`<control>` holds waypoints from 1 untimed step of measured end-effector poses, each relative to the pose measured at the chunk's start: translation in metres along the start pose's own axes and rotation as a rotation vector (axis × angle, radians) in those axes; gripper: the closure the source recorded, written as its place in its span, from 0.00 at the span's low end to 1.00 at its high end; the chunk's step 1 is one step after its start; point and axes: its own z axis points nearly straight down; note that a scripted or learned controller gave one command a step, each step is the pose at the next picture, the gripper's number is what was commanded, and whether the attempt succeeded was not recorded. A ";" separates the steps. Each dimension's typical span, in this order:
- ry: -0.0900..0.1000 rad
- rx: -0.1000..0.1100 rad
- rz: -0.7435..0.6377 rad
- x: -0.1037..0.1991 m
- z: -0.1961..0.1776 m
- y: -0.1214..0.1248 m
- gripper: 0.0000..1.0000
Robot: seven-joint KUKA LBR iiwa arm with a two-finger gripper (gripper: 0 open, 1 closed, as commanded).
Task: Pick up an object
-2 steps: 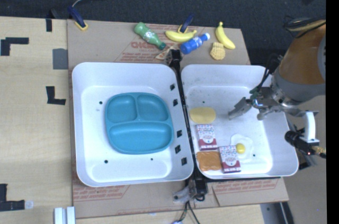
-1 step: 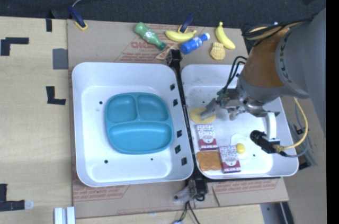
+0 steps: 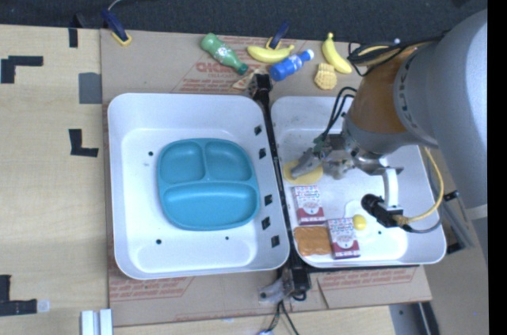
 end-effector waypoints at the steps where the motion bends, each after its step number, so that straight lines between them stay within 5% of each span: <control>1: 0.000 -0.003 0.000 -0.003 0.000 0.030 0.00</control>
